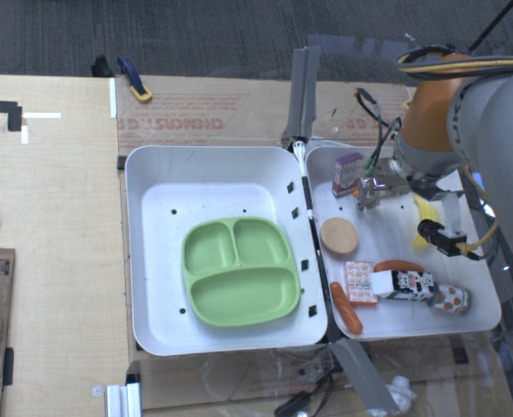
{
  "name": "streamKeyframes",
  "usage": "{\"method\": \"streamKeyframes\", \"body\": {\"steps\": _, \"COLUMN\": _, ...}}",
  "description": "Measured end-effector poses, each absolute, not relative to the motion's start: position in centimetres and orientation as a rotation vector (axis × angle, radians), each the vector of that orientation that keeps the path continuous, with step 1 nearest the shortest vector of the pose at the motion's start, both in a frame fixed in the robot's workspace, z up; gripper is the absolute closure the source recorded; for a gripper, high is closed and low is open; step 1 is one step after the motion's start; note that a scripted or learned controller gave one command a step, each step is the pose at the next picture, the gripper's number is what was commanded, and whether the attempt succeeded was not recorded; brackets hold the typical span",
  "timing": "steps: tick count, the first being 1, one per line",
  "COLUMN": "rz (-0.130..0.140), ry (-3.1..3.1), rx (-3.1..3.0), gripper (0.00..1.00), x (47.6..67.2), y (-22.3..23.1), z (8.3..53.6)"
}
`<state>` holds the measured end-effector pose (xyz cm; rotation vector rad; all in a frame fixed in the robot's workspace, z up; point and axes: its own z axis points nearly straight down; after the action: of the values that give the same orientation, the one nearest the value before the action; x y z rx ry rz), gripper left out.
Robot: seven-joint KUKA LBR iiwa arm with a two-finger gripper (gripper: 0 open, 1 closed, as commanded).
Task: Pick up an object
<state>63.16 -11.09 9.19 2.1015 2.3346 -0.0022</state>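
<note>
A robot gripper [366, 196] hovers low near the right bin's [490, 307] far edge, beside a purple box [347, 172]; its grip cannot be made out. A round cookie [339, 235] lies nearby.

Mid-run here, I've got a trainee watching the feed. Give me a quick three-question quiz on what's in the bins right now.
1. True or false: the green divided plate lies in the left bin.
2. Which item lies nearest the divider between the bins? A) the round tan cookie B) the spotted bottle C) the yellow item
3. Fill in: the gripper hangs over the right bin, close beside the small ______ box in its far corner.

Key: 1 true; 2 A; 3 purple.
</note>
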Motion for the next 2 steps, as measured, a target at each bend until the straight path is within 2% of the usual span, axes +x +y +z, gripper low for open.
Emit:
{"method": "streamKeyframes", "body": {"steps": 1, "rz": -0.004, "ry": 2.250, "rx": 2.193, "gripper": 0.00, "x": 59.7, "y": -12.0, "z": 9.2}}
{"method": "streamKeyframes", "body": {"steps": 2, "rz": -0.002, "ry": 2.309, "rx": 2.128, "gripper": 0.00, "x": 62.4, "y": -11.1, "z": 9.2}}
